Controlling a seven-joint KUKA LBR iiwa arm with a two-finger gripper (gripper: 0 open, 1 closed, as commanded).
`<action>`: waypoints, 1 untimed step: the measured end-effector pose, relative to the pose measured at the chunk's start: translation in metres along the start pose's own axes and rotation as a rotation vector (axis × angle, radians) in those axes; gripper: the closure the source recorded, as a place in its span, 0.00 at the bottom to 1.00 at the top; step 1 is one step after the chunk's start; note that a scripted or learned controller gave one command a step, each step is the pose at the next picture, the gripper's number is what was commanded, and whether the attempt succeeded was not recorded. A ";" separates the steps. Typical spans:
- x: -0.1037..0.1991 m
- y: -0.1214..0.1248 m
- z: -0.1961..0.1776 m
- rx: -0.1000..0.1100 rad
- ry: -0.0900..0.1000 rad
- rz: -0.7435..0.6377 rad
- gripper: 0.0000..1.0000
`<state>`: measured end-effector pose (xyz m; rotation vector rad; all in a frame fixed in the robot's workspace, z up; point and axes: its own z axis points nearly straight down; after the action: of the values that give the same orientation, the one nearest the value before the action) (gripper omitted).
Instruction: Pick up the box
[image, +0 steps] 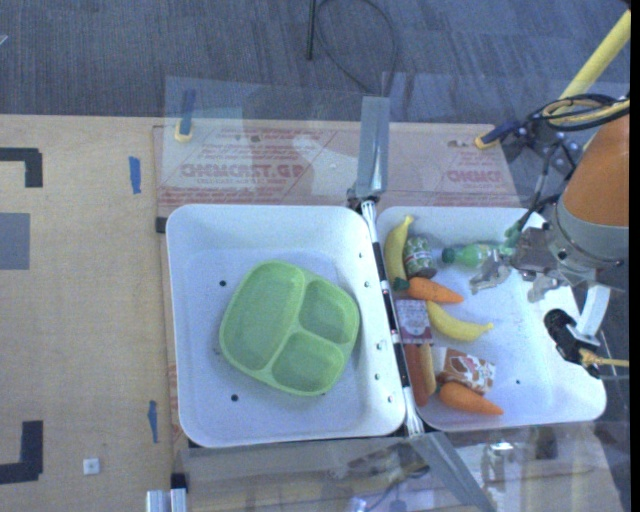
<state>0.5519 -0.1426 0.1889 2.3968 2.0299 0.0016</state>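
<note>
As I watched from my desk, the grey arm with its orange band reached in over the right shallow white bin, and its two-finger metal gripper hung above the bin's upper middle. Its fingers stood slightly apart with nothing between them, just beside a green plastic bottle. The small red-and-white printed box lay flat near the bin's lower middle, well apart from the gripper, touching an orange toy carrot below it. A yellow banana lay between box and gripper, with a second carrot above that. In the left white bin I saw a green divided plastic plate sitting alone.
</note>
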 end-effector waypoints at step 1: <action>-0.028 0.083 0.037 0.000 -0.001 -0.049 0.00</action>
<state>0.6290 -0.1840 0.1524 2.3458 2.0882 0.0002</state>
